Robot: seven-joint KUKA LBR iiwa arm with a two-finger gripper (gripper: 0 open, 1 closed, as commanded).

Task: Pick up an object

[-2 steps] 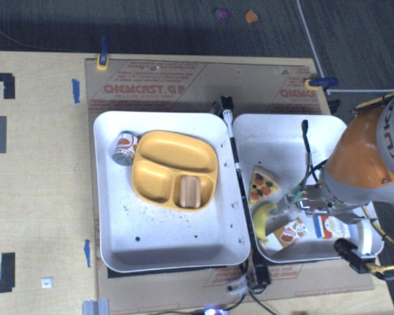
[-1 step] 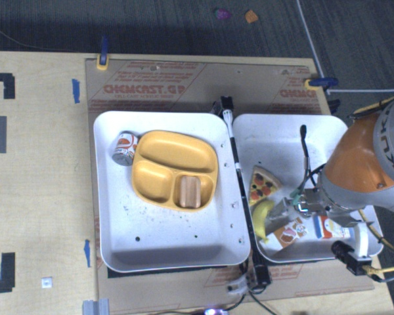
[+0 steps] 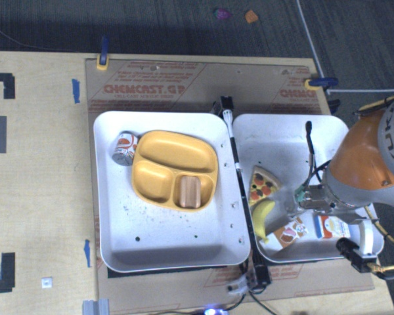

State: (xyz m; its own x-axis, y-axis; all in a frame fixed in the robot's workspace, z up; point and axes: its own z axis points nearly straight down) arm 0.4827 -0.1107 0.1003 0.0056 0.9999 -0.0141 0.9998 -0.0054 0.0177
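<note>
Right bin [image 3: 276, 126]: carton [image 3: 290, 231], banana [image 3: 262, 215], pizza slice [image 3: 262, 184]; claw [image 3: 301, 201] state unclear. Left bin [image 3: 111, 195]: yellow tray [image 3: 174, 169], can [image 3: 124, 147].

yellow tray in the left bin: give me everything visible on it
The yellow tray looks like moulded plastic, rounded at the corners, with three compartments: one long one across the far side and two smaller ones nearer the camera. It lies flat, right side up, slightly rotated, in the far half of the left bin. A brown hot-dog-like piece lies in its near-right compartment; the other two hold nothing. A small can on its side sits against the tray's far-left corner.
</note>
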